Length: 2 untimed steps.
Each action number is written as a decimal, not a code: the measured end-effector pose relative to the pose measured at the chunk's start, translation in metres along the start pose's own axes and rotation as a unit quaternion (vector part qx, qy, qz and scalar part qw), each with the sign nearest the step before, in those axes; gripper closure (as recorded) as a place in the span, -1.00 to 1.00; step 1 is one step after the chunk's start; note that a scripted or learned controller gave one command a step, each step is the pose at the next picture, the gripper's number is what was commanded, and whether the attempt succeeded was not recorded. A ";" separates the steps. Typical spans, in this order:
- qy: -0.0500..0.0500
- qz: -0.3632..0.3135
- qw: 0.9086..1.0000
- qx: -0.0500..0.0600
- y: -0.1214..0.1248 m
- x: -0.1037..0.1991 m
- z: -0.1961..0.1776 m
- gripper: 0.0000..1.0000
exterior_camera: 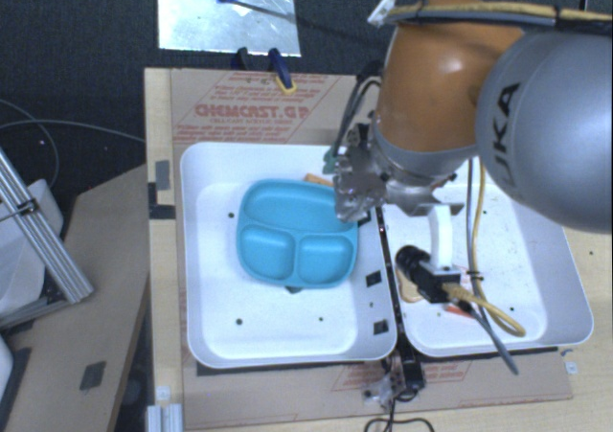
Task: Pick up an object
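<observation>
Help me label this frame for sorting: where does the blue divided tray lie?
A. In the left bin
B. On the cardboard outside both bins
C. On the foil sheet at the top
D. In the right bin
A: the blue divided tray lies flat on the floor of the left bin, with the pincer at its right edge.

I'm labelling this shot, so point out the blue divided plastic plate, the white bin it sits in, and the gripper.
Blue divided plastic plate [287, 238]: camera view, its central divider.
Left white bin [278, 329]: camera view, bare floor near the front.
Gripper [352, 210]: camera view, its tip at the plate's right rim.
</observation>
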<state>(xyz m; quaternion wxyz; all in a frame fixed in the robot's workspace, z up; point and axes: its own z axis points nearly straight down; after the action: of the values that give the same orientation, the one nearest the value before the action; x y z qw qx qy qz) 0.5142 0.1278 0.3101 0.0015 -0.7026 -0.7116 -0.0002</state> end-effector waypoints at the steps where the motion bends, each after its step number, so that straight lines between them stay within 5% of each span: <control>1: 0.002 0.004 1.000 -0.012 -0.028 -0.016 -0.193 1.00; 2: -0.003 0.005 1.000 0.005 -0.029 0.011 -0.047 1.00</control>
<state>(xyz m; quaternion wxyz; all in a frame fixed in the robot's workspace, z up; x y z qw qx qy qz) 0.4852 0.1383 0.3574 0.0031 -0.7061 -0.7081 0.0051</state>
